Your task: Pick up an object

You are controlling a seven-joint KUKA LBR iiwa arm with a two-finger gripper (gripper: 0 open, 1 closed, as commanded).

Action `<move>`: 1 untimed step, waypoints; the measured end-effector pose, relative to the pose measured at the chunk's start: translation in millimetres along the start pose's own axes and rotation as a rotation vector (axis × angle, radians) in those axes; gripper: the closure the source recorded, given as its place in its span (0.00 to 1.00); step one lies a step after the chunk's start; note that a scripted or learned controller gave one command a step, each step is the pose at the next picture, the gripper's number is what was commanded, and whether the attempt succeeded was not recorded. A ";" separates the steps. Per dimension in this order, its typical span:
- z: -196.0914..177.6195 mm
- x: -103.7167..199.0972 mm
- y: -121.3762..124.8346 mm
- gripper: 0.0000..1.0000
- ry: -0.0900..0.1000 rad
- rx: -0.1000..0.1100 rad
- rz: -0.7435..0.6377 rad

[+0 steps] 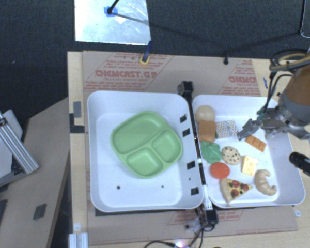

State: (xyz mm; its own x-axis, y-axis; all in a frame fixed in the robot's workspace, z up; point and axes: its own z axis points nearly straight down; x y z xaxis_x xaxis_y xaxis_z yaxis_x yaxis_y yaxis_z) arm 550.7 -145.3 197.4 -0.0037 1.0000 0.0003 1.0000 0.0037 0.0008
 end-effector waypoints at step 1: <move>48.0 -5.8 7.2 0.00 0.000 0.003 0.002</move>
State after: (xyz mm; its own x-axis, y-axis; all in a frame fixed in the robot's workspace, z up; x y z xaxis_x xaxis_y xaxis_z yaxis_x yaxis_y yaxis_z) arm 558.0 -151.0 149.4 -0.0013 1.0000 0.0003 1.0000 0.0013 -0.0021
